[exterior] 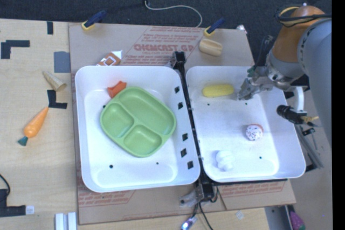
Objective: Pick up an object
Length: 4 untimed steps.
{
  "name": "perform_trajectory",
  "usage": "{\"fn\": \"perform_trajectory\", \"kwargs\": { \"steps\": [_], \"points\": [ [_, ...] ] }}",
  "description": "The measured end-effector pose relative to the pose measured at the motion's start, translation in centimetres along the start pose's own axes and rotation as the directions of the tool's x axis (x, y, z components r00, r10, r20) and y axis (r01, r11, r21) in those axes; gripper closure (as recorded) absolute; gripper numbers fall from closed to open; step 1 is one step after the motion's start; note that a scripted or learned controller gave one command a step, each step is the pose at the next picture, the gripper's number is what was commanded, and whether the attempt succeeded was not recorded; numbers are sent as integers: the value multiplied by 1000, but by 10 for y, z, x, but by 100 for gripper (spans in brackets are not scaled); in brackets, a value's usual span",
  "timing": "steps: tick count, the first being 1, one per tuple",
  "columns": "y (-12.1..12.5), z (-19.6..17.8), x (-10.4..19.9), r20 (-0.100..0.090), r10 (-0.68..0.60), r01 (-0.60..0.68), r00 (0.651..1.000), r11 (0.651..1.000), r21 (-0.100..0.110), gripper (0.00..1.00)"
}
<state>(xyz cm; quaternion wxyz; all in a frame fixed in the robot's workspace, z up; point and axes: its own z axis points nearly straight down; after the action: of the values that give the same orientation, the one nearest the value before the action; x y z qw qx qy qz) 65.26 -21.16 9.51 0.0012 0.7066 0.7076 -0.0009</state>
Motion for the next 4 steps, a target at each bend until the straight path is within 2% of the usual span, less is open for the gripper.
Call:
{"fn": "perform_trajectory", "kwargs": {
  "steps": [1,2,3,4],
  "points": [
    [13,13,62,-3,-5,5,1000,1000,19,100],
    [-25,-79,93,-4,-1,1,1000,1000,0,100],
    [-19,-126,172,-6,-8,8,1000,1000,-3,100],
    [-73,-242,209,-5,-4,4,1000,1000,-5,100]
  ]
}}
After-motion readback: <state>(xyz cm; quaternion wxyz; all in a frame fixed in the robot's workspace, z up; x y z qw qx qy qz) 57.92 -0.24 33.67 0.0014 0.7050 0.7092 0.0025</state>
